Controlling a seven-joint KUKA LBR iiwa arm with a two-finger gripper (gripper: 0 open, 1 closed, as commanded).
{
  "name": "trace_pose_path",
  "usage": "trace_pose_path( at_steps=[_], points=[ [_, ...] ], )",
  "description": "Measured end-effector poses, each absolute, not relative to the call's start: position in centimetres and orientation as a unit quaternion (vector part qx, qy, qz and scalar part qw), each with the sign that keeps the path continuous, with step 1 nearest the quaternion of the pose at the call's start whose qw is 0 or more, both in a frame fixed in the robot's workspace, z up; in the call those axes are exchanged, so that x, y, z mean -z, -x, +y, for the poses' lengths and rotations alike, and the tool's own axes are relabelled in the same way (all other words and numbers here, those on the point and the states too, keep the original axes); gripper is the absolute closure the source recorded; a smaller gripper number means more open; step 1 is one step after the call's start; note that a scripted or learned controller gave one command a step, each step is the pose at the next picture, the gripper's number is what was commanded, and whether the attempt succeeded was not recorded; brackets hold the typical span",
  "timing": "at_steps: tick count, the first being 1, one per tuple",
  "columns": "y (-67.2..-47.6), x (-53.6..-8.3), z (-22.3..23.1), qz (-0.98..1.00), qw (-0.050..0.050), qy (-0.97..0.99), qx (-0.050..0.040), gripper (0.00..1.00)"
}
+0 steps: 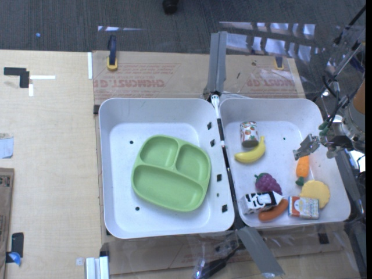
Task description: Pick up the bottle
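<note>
Jaws: we can't tell if they're apart or together; the grey tool end sits at the far right of the right bin (273, 103), above the small orange piece (303, 167).

The bottle (260, 200), as we read it, is the black & white item lying on its side near the bin's front edge. It sits just under the grapes (267, 183) and touches the red-orange sausage (273, 211), w/ the carton (303, 207) just beside.

To do this well we'd go left & toward the front wall, centre over the bottle's body and turn the jaws across its short axis. We'd then descend straight so 1 side slips between bottle & sausage. Risk: the grapes or sausage get nipped too.
</note>
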State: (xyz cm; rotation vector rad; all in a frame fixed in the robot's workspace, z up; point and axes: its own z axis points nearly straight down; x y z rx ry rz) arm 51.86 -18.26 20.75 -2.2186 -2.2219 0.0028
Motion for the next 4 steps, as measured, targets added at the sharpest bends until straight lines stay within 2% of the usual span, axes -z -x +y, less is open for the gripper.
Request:
trace_pose_path(
  at_steps=[1,2,3,4],
  points=[
    [-52.0,-13.7,-13.5,-0.789,0.001,0.615,-0.0007,0.0],
    [-49.5,-9.1,-12.5,-0.803,0.001,0.596,-0.0004,0.0],
    [-49.6,-10.0,-12.6,-0.801,0.0,0.598,-0.0002,1.0],
    [-52.4,-33.5,-11.0,-0.812,-0.001,0.584,-0.0009,1.0]
  ],
)
